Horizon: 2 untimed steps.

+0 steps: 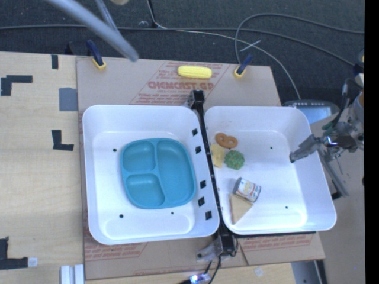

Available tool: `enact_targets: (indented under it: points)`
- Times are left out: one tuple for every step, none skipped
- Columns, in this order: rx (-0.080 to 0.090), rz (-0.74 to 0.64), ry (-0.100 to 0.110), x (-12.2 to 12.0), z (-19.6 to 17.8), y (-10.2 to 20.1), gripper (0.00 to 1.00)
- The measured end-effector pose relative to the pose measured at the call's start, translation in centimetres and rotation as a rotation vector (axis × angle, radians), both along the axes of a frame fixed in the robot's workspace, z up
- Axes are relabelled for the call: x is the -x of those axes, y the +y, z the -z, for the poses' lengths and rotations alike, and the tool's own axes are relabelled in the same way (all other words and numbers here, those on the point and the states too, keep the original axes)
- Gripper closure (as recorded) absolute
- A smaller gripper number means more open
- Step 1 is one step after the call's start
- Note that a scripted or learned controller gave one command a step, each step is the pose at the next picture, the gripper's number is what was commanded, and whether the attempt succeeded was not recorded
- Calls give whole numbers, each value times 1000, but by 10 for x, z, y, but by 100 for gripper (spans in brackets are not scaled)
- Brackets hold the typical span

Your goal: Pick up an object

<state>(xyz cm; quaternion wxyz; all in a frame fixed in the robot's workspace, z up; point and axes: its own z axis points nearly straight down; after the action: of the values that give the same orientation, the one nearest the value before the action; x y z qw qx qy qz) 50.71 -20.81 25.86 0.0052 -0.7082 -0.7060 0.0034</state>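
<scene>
Hovering at the right bin's [296, 120] right rim, the tool [302, 149] points leftward into it; whether it is apart or together I cannot tell. Every candidate lies left of the tool, near the bin's left wall: a small can [246, 189] on its side, a tan wedge [238, 208] below it, a green ball [234, 159], a pretzel [225, 140]. The can is likely nearest. Behind the bin, red print reads roughly "CHEMCAST GP".
</scene>
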Motion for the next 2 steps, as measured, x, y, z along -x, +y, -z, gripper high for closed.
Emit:
enact_targets:
  points:
    - [3, -4, -11, -2, -6, 1, 0]
    - [1, -4, -6, 1, 50, 11, 0]
